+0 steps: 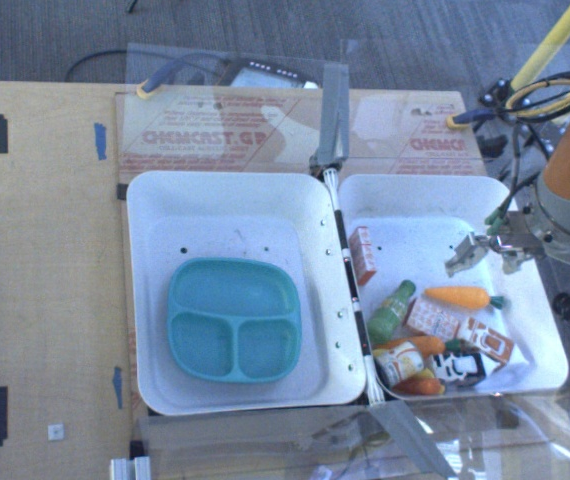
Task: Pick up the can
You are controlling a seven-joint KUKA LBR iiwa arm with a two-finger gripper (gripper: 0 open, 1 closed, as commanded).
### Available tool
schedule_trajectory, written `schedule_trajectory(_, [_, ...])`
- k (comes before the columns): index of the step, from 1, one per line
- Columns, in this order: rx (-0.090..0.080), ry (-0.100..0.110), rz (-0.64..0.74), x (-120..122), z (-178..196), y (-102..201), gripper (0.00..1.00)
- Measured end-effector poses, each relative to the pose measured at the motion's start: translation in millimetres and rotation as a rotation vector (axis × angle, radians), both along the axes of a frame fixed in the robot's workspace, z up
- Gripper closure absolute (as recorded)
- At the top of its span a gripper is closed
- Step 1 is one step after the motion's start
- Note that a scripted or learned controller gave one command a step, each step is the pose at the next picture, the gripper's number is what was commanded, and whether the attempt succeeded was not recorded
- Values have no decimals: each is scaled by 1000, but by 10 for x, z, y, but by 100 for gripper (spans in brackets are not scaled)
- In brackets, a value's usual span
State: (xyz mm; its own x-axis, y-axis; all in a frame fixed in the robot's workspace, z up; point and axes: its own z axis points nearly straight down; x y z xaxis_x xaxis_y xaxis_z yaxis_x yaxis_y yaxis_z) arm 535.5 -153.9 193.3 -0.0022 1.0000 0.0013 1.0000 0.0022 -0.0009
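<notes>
Gripper [485, 249] hovering over upper right of right bin [405, 193], fingers apart, nothing between them. Can [401, 362] down-left of gripper, well apart, at bin's near edge; appears to lie on its side, long axis roughly left-right, though hard to confirm at this size. Between gripper and can: carrot [458, 297] just below gripper, white-and-orange carton [433, 318] under that, green bottle [392, 312] further left. Crowded around can: black-and-white pack [462, 368] right of it, touching or nearly, orange-patterned box [492, 343] beyond. Red carton [363, 255] left of gripper, by the divider. Far left: left bin [220, 198] with one teal divided plate [233, 319]. Count: one can, one carrot, one bottle, four boxes or packs, one plate, two bins. Next move, by judgement: travel down-left, descend across can's short axis; neighbours tight, clipping likely.
</notes>
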Motion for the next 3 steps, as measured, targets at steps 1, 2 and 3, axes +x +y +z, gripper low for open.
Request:
schedule_trajectory(1, [-2, -17, 301, -429, -1013, 28, 0])
schedule_trajectory(2, [-6, -27, 299, -403, -890, 17, 100])
schedule_trajectory(3, [-7, -27, 298, -403, -889, 10, 0])
